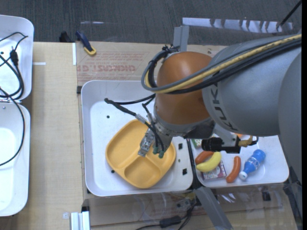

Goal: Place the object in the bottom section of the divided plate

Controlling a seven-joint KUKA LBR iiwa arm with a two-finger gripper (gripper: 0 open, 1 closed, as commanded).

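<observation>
We count two white bins, one yellow divided plate, one banana, two sausages, one blue bottle.

Left bin (93, 143), centre of frame: holds the yellow divided plate (129, 164), lying tilted at lower centre.

Right bin (273, 176), lower right: banana (209, 163), a sausage (233, 169) standing beside it, a second sausage (203, 155) partly hidden above the banana, and the blue bottle (253, 163). The task's object is not singled out.

Gripper (152, 145) hangs over the plate's upper right part; its opening we cannot tell.
</observation>
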